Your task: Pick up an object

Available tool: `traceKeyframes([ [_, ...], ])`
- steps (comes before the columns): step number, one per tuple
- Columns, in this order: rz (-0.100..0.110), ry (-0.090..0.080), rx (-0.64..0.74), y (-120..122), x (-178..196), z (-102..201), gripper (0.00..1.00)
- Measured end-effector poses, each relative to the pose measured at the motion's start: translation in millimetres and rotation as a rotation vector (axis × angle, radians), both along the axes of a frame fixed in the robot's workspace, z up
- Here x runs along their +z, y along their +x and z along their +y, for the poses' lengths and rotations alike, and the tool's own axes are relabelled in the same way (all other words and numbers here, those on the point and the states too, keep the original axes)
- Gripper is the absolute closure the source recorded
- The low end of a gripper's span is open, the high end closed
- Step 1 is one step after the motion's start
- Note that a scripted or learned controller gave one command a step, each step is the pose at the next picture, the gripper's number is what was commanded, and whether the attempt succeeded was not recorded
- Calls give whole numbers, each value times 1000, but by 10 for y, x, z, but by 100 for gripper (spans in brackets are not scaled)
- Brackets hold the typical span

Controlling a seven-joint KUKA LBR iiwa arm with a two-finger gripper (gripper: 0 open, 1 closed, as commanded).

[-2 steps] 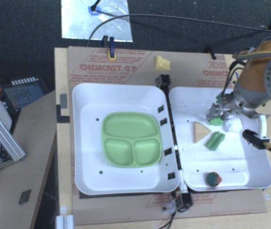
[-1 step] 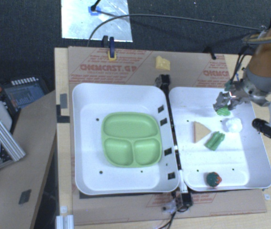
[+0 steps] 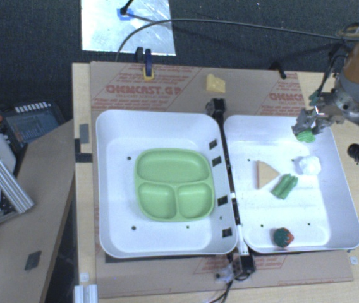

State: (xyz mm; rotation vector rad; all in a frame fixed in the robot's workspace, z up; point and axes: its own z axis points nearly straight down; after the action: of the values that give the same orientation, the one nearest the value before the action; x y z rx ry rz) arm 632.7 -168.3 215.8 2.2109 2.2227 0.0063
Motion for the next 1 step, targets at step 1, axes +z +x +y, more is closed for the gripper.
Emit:
traceKeyframes([
  [1, 5, 3, 3, -160, 123, 490, 100],
])
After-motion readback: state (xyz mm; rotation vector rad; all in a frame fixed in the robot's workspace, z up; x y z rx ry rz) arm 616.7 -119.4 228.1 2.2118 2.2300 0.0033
